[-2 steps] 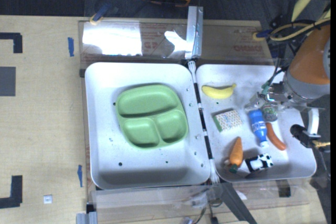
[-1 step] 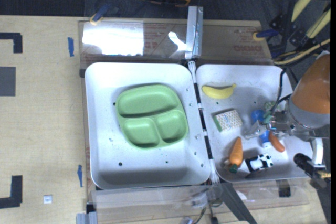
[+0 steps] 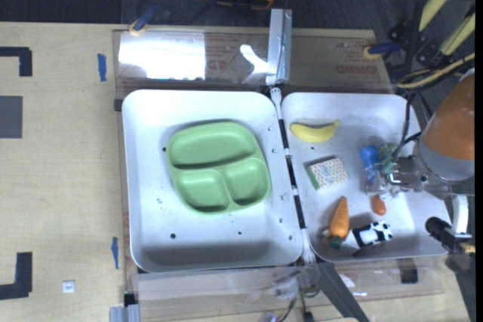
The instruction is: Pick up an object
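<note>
- Your grey arm with the orange band (image 3: 455, 133) reaches in from the right, over the right-hand shallow white bin (image 3: 392, 105).
- Its two-finger gripper (image 3: 386, 176) sits low beside the small blue object (image 3: 369, 159); you cannot tell its opening or any hold.
- The yellow plastic banana (image 3: 314, 131), orange carrot (image 3: 340, 216) and patterned square card (image 3: 327, 172) lie in that bin.

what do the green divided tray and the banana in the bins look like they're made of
The green three-compartment tray in the left white bin looks like moulded plastic with a smooth, slightly satin finish: uniform colour, rounded edges, soft highlights. The yellow banana in the right white bin is probably a plastic or rubber toy, judging by its even, unblemished colour, though that is uncertain.
</note>
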